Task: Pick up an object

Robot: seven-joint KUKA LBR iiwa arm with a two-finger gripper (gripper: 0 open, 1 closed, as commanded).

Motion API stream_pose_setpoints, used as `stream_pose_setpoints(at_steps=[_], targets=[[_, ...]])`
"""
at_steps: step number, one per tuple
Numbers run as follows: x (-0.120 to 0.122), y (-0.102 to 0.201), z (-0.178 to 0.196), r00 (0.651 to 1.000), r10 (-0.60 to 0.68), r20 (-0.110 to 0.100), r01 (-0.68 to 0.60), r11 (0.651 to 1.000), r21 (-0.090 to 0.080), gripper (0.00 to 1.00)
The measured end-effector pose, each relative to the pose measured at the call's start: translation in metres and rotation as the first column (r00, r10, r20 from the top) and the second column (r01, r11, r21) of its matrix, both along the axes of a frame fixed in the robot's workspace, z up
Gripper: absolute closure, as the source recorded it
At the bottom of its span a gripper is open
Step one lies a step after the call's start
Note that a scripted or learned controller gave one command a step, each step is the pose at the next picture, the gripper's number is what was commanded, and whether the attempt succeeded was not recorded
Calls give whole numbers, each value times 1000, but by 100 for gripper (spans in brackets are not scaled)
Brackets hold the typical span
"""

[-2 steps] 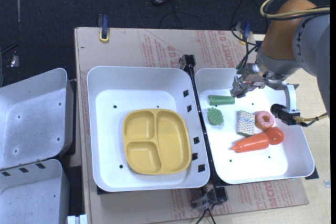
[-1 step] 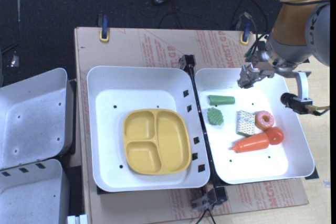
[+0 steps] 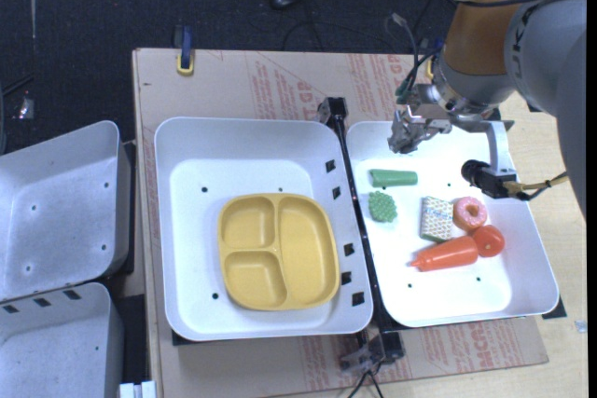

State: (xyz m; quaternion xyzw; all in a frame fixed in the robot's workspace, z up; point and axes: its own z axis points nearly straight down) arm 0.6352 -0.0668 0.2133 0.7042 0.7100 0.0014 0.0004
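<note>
Bench: brown board, red print, carrying two shallow white bins side by side, split by a black divider strip

Left bin: holds a yellow three-compartment plate, set toward the bin's 5 o'clock; wide bare floor along the 12 and 9 o'clock walls

Right bin: contents grouped mid-floor
- green wedge-shaped block, lying flat, at about 11 o'clock of the group
- green knobbly leaf-like piece, just below the wedge, near the divider
- pale speckled sponge-like square, centre
- pink ring doughnut, touching the square at its 3 o'clock
- red tomato-like ball, just under the doughnut
- orange carrot, lying crosswise, thick end against the red ball, tip toward 9 o'clock
- open floor along the 6 o'clock wall and the 5 o'clock corner

Gripper: at the right bin's 12 o'clock edge, above the green wedge and apart from it; nothing seen between the fingers; cannot tell whether spread or closed

Arm: grey, orange band, entering from 2 o'clock

Black fitting: at the bin's 2 o'clock wall
</note>
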Motion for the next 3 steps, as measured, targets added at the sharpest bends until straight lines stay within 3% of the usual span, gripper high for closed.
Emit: stream_pose_setpoints(at_steps=[1, 3], targets=[[-15, 51, 8, 1000, -1, -3, 1, 1000, 0, 100], [-11, 160, 25, 1000, 1, 0, -1, 1000, 1, 100]])
